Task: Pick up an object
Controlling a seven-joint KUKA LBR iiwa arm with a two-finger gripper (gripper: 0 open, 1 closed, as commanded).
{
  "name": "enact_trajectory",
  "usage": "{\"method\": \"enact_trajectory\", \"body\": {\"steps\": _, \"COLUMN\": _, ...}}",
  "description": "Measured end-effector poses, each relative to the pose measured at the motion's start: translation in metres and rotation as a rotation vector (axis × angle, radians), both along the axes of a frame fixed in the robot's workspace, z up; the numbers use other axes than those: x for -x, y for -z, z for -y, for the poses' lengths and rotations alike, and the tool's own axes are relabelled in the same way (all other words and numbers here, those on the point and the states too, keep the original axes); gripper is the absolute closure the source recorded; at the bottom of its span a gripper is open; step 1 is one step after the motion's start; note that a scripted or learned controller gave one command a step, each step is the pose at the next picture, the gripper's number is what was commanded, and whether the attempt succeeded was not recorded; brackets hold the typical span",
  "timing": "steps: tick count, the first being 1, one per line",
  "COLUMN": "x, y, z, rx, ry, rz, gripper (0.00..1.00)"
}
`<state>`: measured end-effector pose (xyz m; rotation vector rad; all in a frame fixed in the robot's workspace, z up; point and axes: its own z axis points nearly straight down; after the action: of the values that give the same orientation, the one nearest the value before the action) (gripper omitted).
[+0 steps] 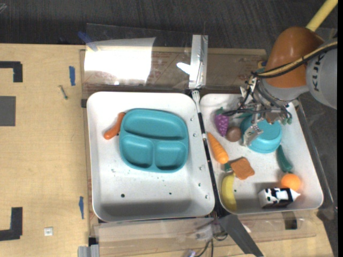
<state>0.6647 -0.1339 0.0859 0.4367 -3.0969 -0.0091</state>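
Note:
My gripper (252, 134) hangs over the back of the right bin (311, 159), its metal fingers pointing down beside a teal bowl (268, 138). Just left of the fingers lie a purple grape bunch (222, 123) and a small brown ball (234, 134). Nothing shows between the fingers. Further forward in that bin lie a carrot (218, 148), a brown toast piece (243, 168), a banana (229, 191), a green pepper (283, 158), an orange (291, 182) and a black-and-white toy cow (277, 196).
The left bin (102, 191) holds a teal divided plate (154, 139) with an orange sausage-shaped toy (113, 127) at its left. A clear plastic sheet and a metal bracket (197, 63) stand behind the bins. Wooden bench lies to the left.

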Motion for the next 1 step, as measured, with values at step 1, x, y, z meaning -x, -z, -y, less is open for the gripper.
{"method": "enact_trajectory", "body": {"steps": 1, "x": 0.0182, "y": -0.0014, "z": -0.013, "rx": 0.003, "ry": 0.186, "rz": 0.02, "gripper": 0.0}}
